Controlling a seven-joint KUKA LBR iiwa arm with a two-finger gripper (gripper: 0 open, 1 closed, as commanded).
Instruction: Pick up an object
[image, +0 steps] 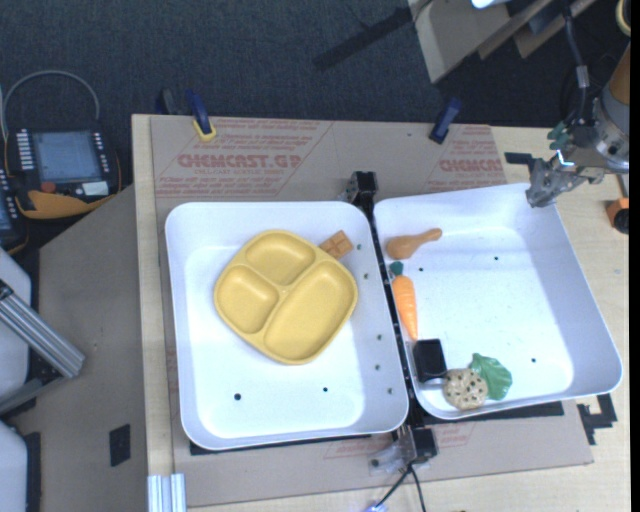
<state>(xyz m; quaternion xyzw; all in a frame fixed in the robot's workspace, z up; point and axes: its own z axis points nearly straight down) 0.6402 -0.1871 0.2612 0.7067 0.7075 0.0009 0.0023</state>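
My gripper (543, 190) hangs over the far right corner of the right bin (560, 300), with nothing visible in it. Along that bin's left side lie a tan drumstick (412, 243), an orange carrot (404, 305), and a small black block (430, 359). A cookie (463, 389) and a green leafy piece (493, 374) rest at the bin's near edge. All of these sit well to the left of and nearer than the gripper.
The left bin (200, 380) holds a yellow divided plate (286, 295) with a small brown block (336, 243) at its far edge. Black clamps (363, 186) join the bins at the centre. A teach pendant (60, 165) sits off the bench at left.
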